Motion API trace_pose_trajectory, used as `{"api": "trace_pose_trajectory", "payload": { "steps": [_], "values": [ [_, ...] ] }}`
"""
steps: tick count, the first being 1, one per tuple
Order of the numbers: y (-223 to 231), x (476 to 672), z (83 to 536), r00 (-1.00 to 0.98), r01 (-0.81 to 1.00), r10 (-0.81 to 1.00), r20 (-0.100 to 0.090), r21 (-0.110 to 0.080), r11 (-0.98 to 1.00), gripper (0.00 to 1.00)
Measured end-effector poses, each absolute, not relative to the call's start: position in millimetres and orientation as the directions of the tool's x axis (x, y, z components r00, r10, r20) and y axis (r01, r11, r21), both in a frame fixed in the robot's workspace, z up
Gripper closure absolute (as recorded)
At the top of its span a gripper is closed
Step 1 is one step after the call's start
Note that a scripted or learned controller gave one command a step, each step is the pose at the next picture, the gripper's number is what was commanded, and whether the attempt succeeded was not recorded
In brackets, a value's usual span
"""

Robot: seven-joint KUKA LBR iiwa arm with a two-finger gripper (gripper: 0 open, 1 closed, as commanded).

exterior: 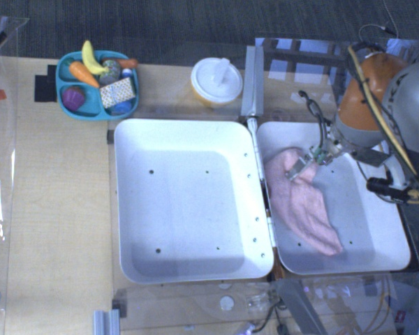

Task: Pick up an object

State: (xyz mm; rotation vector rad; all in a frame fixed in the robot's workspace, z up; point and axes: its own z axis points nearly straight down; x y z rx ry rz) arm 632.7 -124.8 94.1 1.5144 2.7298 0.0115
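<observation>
A crumpled pink cloth (306, 208) lies in the right bin (369, 218), stretching from the bin's upper left toward its lower middle. My gripper (304, 165) is low over the cloth's upper end and looks to be touching the fabric there. The grey arm with its orange band (366, 93) comes in from the upper right. How the gripper stands on the cloth is too small to make out.
The left bin (181, 201) sits beside the right one, with a ridge between them. Behind the bins stand a white lidded cup (216, 80) and a blue tray (92, 116) of toy food. Cables hang near the arm at the right.
</observation>
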Motion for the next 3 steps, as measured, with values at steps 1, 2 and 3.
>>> {"api": "trace_pose_trajectory", "payload": {
  "steps": [1,2,3],
  "values": [
    [-123.1,634.8,106.0,-0.530,0.847,0.848,-0.015,0.020,0.531,1.00],
    [-134.1,671.9,92.2,-0.611,0.791,0.791,-0.005,0.005,0.611,1.00],
    [-64.6,666.2,187.6,-0.578,0.816,0.816,-0.005,0.007,0.578,1.00]
  ]
}}
